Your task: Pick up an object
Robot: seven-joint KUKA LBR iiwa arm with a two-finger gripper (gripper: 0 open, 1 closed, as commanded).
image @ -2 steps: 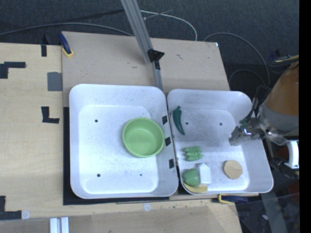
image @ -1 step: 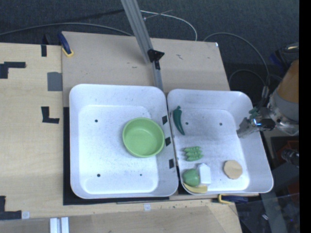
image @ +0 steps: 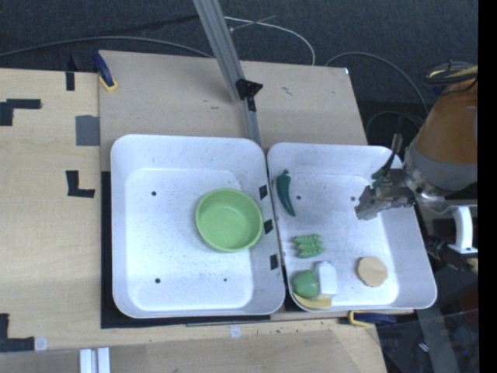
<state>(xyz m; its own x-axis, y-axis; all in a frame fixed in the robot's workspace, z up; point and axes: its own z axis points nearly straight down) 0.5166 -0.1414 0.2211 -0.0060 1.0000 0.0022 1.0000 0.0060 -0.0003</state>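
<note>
So the claw (image: 371, 206) is sitting over the right bin (image: 404, 231), near its right wall and toward the far half. It's dark and small from this angle, and I honestly can't tell whether it's released or clenched. Nothing visible in it, as far as I can see.

The candidates are all in that right bin. There's a dark green pepper (image: 285, 192) lying along the left wall, well apart from the claw. Below it sits a little light green pea pod thing (image: 308, 245). Down in the near left corner there's a cluster: a green ball (image: 306, 284) touching a small white block (image: 325, 277), with something yellow (image: 314, 302) tucked under them at the rim. A tan round disc (image: 373, 271) lies by itself near the front right, which makes it the closest loner to the claw.

My guess is the disc is the easy pick: looks light, stiff, nothing crowding it, so pinch it across the edges. The pepper is probably smooth plastic and slippery, best taken across the middle. The corner pile looks awkward.

The left bin (image: 140, 208) has a green bowl (image: 228, 220), far from the action.
</note>
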